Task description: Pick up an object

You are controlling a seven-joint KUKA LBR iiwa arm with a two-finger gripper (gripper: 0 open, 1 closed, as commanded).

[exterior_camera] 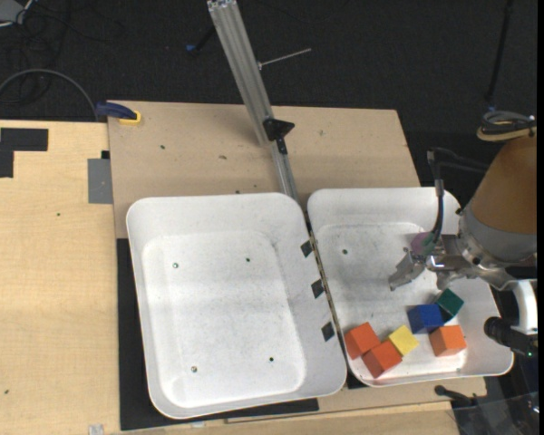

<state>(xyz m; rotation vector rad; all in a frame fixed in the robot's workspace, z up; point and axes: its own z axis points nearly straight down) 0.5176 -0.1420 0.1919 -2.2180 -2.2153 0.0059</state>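
gripper above right bin, blocks just below it toward the near edge

gripper (pixel 415 265) hangs over the right bin (pixel 372 220), fingers spread apart with nothing between them. the blocks sit in that bin's near corner, below-right of the gripper in the camera view: green block (pixel 451 303) and blue block (pixel 425 317) nearest, then yellow block (pixel 403 340), one orange block (pixel 448 340), two red-orange blocks (pixel 362 337) touching. six blocks, no clear long axis. left bin (pixel 163 234) is well apart
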